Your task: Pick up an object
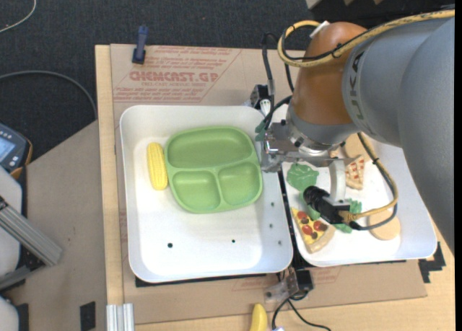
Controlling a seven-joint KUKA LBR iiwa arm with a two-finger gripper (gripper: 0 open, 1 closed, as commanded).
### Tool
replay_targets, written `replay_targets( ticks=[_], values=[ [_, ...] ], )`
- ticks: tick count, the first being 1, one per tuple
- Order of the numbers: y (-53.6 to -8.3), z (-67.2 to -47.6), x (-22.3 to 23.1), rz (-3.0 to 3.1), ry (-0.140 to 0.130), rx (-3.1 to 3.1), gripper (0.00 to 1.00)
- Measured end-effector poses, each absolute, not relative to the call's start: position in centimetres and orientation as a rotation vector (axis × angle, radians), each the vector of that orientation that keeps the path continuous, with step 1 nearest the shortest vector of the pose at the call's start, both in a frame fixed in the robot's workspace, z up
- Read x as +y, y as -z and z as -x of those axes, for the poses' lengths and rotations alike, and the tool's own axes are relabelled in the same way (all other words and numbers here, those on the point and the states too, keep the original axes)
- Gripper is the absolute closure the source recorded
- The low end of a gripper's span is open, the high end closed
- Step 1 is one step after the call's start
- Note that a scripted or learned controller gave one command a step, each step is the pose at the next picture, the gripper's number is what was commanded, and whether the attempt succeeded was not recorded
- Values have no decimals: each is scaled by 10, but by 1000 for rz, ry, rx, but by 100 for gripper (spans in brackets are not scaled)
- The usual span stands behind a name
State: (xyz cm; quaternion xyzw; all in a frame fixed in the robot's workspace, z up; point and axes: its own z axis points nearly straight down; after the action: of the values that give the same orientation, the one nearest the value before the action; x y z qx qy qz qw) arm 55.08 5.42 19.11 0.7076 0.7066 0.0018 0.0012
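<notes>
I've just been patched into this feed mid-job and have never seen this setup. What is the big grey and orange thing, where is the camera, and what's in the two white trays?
The big grey and orange thing is a robot arm. It reaches in from the right, and its gripper is at the lower end. There is one camera, fixed above the bench and looking down at a slant.

Two shallow white bins sit side by side on a cardboard sheet. The left bin holds a green divided plate with a yellow toy corn cob beside it.

The gripper is over the right bin. That bin holds a green leafy toy, two toy pizza slices and a tan flat piece.

The wrist hides what is under it, so I cannot tell whether anything is held.
</notes>
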Motion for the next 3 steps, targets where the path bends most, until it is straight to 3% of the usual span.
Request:
replay_targets(
  ticks=[1,2,3],
  values=[
    [-244,-501,151,-2216,-4,2227,100],
    [-196,-569,51,-2226,0,2210,100],
    [-305,-543,169,-2206,-19,2232,100]
  ],
)
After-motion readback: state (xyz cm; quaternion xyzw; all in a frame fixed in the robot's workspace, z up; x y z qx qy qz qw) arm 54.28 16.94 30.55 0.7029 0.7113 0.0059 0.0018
